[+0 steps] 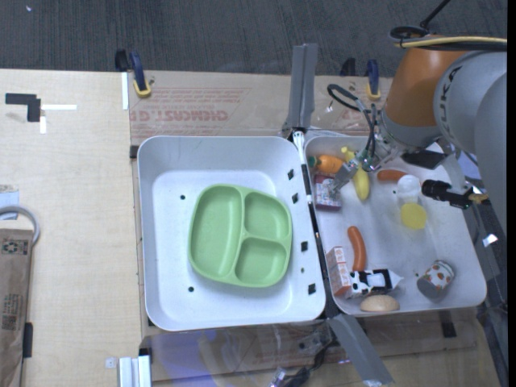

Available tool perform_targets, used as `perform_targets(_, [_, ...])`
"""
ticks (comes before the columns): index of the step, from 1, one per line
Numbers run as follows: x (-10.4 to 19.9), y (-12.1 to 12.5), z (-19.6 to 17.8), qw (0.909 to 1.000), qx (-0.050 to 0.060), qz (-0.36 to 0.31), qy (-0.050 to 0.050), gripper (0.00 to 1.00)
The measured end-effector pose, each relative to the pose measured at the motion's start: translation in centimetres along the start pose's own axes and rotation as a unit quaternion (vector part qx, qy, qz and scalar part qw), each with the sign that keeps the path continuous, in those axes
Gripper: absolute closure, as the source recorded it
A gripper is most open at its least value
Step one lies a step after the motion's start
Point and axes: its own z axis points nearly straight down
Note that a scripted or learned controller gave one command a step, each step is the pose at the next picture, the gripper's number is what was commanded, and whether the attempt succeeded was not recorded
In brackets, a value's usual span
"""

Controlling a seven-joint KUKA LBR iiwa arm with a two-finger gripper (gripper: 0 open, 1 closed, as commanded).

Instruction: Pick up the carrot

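The carrot (328,164), small and orange with a green top, lies in the far left corner of the right bin (461,240). My gripper (353,168) hangs low over that corner, just right of the carrot and very near it. A yellow banana (362,185) lies directly under the gripper. The wrist hides how the gripper meets the carrot, and I see nothing lifted.
The right bin also holds a dark red packet (326,193), a red sausage (356,247), a yellow lemon (414,216), a white cup (407,187), a cow-patterned carton (372,280), a bread roll (379,303) and a can (436,278). A green divided plate (240,236) sits in the left bin (161,216).
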Motion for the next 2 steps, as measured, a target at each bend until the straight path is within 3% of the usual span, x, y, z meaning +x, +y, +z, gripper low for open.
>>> perform_targets(2, [0.0,0.0,0.0,1.0,0.0,0.0,0.0,0.0])
